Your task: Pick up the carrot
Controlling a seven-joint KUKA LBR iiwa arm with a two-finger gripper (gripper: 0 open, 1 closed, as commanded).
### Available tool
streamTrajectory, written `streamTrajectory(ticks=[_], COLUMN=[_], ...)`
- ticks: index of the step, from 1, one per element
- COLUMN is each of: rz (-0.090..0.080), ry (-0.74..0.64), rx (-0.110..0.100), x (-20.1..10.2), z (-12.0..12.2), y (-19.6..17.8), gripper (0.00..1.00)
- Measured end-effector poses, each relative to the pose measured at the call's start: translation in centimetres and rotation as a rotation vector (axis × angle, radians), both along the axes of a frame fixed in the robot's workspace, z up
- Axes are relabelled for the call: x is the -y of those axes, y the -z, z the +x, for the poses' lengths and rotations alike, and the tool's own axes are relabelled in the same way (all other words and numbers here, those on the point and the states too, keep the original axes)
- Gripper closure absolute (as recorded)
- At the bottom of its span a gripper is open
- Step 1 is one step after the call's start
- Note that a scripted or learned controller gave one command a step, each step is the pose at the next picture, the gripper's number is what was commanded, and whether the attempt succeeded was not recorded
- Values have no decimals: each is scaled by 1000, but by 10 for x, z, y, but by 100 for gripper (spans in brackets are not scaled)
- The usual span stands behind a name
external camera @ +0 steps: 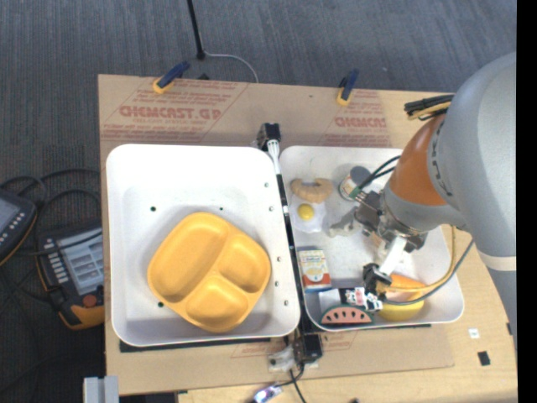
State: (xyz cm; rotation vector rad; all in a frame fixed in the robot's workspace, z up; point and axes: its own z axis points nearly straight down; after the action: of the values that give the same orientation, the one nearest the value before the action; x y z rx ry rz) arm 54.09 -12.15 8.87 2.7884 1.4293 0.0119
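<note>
Floor at far left: a black handset [12, 217] and a grey box with orange trim [74, 269], cables between them. The tabletop [168, 112] is a brown board with red lettering, with two blue-and-yellow clamps [172, 75] on its far edge.

The left bin [134, 162] is white and shallow. It holds one yellow divided plate [210, 269] with three compartments, sitting toward the near side and turned at an angle to the bin walls.

The right bin [323, 162] touches the left one along the centre seam. Along its left side, far to near, I see:
- a tan lump [314, 191]
- a small yellow ball [307, 212] just beside the lump
- a small red-and-white carton [314, 269]
- a watermelon slice [344, 316] against the near wall

A grey round thing [359, 175] sits near the far wall.

My arm comes in from the right, grey with an orange band. The end effector [362, 218] is over the middle of the right bin. I cannot tell whether it is spread or pressed together; the wrist covers too much.

The carrot [411, 283] is an orange piece in the near right corner of the right bin, partly hidden by the arm. It lies just beside a yellow banana [401, 311], which rests along the near wall. The carrot is to the right of the end effector and nearer the camera.
</note>
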Motion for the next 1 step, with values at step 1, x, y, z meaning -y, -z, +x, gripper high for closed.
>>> streamTrajectory(ticks=[1], rz=[-3], ry=[-144], rx=[-1], x=[66], z=[-54], y=[0], gripper=[0])
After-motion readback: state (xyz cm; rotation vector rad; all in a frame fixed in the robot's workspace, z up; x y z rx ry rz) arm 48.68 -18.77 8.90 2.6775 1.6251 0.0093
